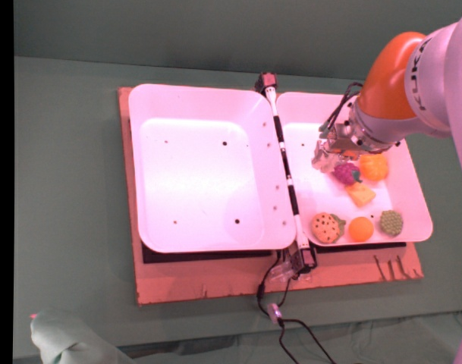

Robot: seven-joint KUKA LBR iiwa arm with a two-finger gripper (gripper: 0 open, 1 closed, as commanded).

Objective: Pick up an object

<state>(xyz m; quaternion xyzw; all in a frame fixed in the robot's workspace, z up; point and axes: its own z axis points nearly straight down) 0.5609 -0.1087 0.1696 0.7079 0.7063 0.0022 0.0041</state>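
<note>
Camera view. Two shallow white bins are seen side by side on a brown board laid over a green bench. The left bin (204,169) is marked by a few dark specks. A black-and-white striped rod (285,169) is laid along the seam between the bins, with a small dark fitting at its far end and cables trailing from its near end.

The right bin (416,203) is reached into by the arm (413,78) from the right, its orange band being seen above the wrist. The gripper (327,156) is lowered over the far-left part of the right bin, just beside the objects. Whether it is released or clenched cannot be told, as its tip is blurred and masked by the wrist body. Nothing is seen to be grasped.

Six small objects are noted in the right bin. A purple object (346,174) is placed just beside the gripper, touching an orange object (374,167). A yellow-orange block (360,195) is set just nearer. Along the near wall a tan speckled piece (326,227), an orange ball (359,229) and a green bumpy piece (391,222) are lined up.
</note>
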